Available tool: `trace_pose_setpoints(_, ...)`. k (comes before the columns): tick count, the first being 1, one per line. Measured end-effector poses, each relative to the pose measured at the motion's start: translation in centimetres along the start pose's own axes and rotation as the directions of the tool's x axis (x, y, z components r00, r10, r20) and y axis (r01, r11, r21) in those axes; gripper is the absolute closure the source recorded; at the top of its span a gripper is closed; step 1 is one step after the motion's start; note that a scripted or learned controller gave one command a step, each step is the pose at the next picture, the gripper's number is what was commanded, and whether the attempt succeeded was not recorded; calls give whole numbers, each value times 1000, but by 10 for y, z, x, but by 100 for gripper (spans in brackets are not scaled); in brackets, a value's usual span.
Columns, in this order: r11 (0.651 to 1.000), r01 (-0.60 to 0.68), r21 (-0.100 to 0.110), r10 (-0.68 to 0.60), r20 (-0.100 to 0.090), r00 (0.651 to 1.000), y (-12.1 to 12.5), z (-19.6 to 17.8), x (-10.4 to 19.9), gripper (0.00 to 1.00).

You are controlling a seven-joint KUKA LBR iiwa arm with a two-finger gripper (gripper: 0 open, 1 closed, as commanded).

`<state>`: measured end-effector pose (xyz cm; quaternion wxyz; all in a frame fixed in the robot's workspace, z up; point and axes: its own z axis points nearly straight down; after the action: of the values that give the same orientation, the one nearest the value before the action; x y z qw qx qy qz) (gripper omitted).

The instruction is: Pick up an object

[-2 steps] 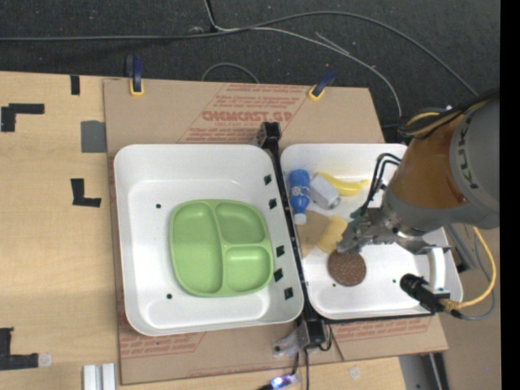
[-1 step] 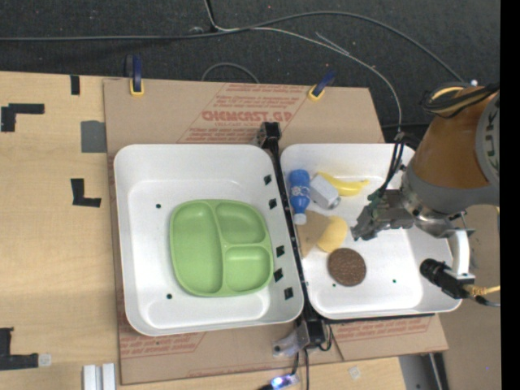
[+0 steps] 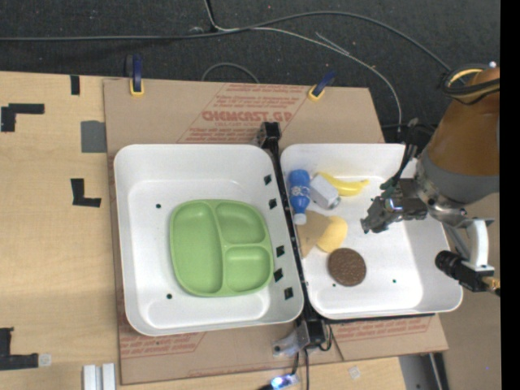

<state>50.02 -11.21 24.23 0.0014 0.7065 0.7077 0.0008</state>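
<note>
Nearest the camera, along the bottom edge of the desk [image 3: 49, 299], the front rims of two white bins sit on a cardboard sheet [image 3: 244, 108]. In the right bin [image 3: 406, 295] the closest thing is one round brown disc [image 3: 347, 266], lying flat on the bin floor. Just behind it and touching or nearly touching it lies one pale yellow lump [image 3: 331, 234]. Farther back, against the divider between the bins, one blue bottle [image 3: 298, 192] lies on its side, with one small grey block [image 3: 324, 193] just beside it and one yellow banana [image 3: 345, 185] behind that block. That makes five objects in the right bin. The gripper [image 3: 379, 216] hangs over the bare middle of the same bin, to the right of the whole cluster; the lump and the disc are near it on its left and apart from it, and nothing is seen between its fingers, whose spread I cannot tell from this angle. The left bin [image 3: 134, 177] holds one green divided tray [image 3: 221, 246] with three compartments. At the far edge of the cardboard, two clamps [image 3: 135, 75] pin it down, and beyond them one cable [image 3: 244, 27] runs across dark carpet
</note>
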Motion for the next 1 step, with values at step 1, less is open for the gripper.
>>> trace_pose_setpoints(1,1000,0,0,0,1,1000,1,-52,0,100)
